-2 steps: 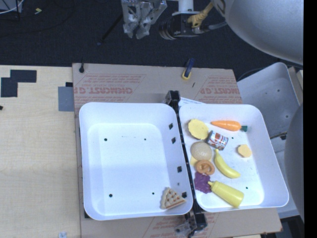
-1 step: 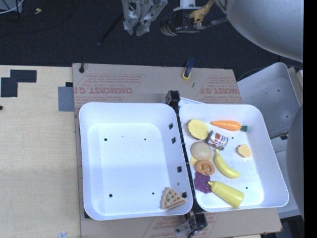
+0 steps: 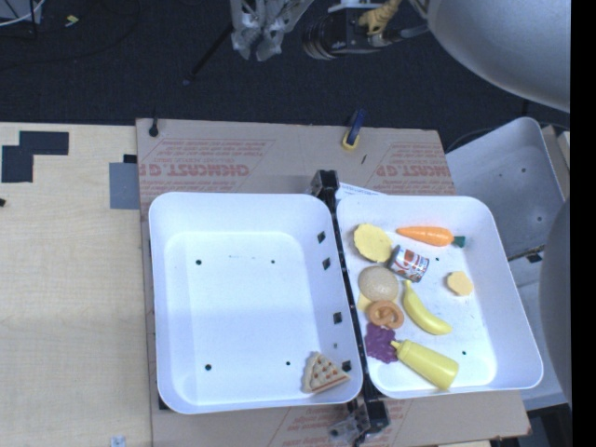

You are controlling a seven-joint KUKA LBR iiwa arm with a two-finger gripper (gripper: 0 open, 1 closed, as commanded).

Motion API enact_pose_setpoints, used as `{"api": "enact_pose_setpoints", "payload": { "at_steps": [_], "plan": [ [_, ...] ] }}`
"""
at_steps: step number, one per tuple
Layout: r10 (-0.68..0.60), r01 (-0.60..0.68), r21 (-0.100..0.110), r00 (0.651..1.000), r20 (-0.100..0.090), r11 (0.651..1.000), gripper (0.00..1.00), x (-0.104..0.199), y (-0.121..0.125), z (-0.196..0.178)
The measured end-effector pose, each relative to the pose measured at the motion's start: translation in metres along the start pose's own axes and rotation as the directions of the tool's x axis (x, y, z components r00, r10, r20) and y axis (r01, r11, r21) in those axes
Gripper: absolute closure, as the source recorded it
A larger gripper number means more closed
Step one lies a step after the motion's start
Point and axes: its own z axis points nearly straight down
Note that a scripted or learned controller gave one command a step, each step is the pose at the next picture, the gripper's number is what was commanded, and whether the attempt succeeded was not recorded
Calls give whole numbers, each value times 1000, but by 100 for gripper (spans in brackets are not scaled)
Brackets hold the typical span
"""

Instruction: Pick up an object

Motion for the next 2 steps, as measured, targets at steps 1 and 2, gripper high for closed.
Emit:
{"api": "enact_pose_setpoints", "payload": {
  "at_steps": [1, 2],
  "plan": [
    [-7, 6, -4, 1000, -1, 1000, 100, 2, 0, -9],
    [-13, 13, -11, 1000, -3, 1000, 100, 4, 1, -18]
  ]
}}
